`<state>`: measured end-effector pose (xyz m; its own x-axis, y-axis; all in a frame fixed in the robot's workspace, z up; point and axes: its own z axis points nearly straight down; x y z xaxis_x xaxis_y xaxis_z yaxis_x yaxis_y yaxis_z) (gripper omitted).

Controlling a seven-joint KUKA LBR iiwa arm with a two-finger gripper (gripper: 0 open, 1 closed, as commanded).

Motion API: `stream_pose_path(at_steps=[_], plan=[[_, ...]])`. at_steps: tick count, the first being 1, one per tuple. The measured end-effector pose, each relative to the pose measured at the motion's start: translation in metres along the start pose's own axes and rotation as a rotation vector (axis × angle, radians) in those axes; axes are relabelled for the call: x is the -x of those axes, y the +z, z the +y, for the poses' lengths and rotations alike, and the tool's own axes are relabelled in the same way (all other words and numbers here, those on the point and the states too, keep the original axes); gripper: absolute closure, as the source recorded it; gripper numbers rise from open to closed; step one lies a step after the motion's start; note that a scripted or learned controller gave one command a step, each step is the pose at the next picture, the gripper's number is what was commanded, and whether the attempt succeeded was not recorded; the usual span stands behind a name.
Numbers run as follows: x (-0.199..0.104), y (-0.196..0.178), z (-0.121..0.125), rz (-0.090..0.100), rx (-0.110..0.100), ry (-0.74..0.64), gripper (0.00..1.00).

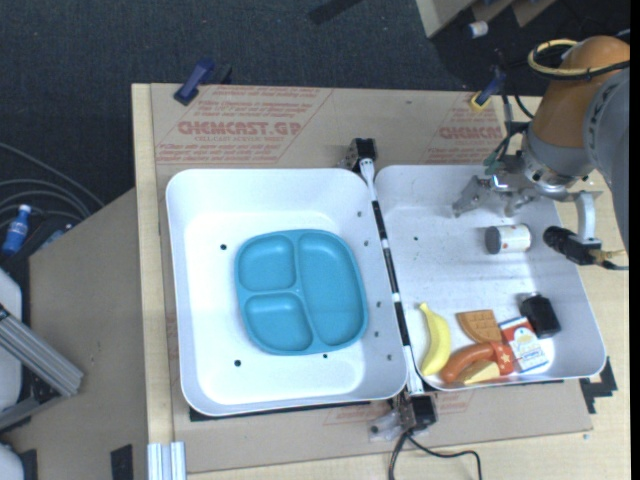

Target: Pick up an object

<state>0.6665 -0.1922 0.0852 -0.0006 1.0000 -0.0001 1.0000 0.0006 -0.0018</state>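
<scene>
I've got the gripper (pixel 492 192) low over the far end of the right bin (pixel 430 193), fingers splayed wide and holding nothing. Just beside it, toward me, lies a small white cylinder (pixel 507 238) on its side, dark cap end pointing left. That's my nearest candidate. I'd judge it light and rigid, but round, so it could roll or squirt out if I pinch it off-centre; best to close across its middle, fingers square to its long axis.

The rest sits well apart, clustered in the near corner of the same bin: a banana (pixel 435 337), probably toy-light and smooth, an orange-red sausage shape (pixel 468 362) touching it, a tan slab (pixel 478 323), a red-and-white carton (pixel 524 348) and a black block (pixel 540 314). They're packed close, so there's little finger room.

The left bin (pixel 200 218) holds a blue divided plate (pixel 300 290): wide, flat, poor for a pinch.

Hard to read: the fingertips are small and blurry, and I can't tell whether they touch the bin floor. The arm is cut off at the right edge.
</scene>
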Motion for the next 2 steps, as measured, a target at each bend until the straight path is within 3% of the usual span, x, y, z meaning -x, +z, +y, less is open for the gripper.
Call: stream_pose_path(at_steps=[1,2], plan=[[-0.007,0.000,0.000,0.000,0.000,0.000,0.00],[0.004,0.000,0.000,-0.002,0.003,0.001,0.00]])
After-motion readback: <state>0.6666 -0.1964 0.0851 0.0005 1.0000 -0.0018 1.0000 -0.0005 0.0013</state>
